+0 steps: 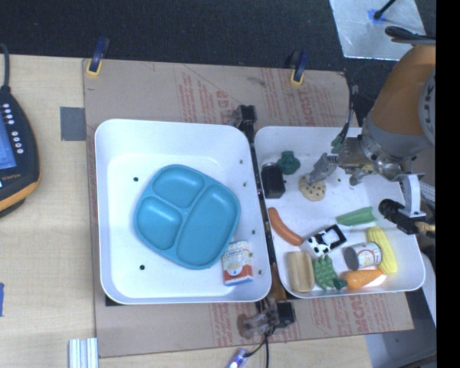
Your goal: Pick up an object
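Observation:
My gripper (324, 172) hangs over the upper middle of the right bin (414, 282), just above a round speckled cookie (314, 191). Nothing is visibly held. Around it lie a small green toy (289, 162), a black block (273, 180), an orange sausage (284, 226), a black-and-white cow-patterned piece (326, 241) and a green vegetable (356, 217). Along the bin's front edge are a bread slice (299, 271), a leafy green piece (326, 273), a can (363, 257), a corn cob (382, 250) and a carrot (363, 279).
The left bin (107, 205) holds a blue divided plate (186, 215) and a small carton (238, 263) near its front right corner. A handheld pendant (4, 156) lies at the far left of the bench. Blue clamps (295, 64) grip the board's back edge.

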`<state>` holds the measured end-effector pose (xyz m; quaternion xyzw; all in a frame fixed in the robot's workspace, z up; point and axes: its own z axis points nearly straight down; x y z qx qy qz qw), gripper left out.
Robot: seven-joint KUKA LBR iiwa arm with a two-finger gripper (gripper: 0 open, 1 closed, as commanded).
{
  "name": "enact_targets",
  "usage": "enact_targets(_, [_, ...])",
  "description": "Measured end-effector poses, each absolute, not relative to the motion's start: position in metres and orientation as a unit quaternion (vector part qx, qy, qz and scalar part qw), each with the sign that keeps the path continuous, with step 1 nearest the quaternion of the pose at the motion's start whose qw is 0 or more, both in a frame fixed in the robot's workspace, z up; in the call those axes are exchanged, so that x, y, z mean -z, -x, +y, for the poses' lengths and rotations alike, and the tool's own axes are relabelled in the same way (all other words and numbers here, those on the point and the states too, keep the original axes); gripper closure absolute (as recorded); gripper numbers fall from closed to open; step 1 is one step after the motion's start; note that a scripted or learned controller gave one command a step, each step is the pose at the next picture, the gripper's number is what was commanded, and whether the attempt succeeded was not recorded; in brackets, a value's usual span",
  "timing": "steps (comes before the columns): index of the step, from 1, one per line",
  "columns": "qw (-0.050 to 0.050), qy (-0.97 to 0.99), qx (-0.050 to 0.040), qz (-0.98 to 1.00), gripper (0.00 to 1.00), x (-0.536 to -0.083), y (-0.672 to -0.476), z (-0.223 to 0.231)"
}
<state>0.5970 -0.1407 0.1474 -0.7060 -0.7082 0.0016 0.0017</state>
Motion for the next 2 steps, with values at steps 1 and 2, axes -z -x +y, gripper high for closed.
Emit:
enact_targets(1, [0.001,0.705,-0.0017,-0.709,0.0,-0.091,-0.635,-0.114])
enact_targets(2, [0.001,0.705,-0.0008,-0.709,0.0,-0.092,-0.656,-0.115])
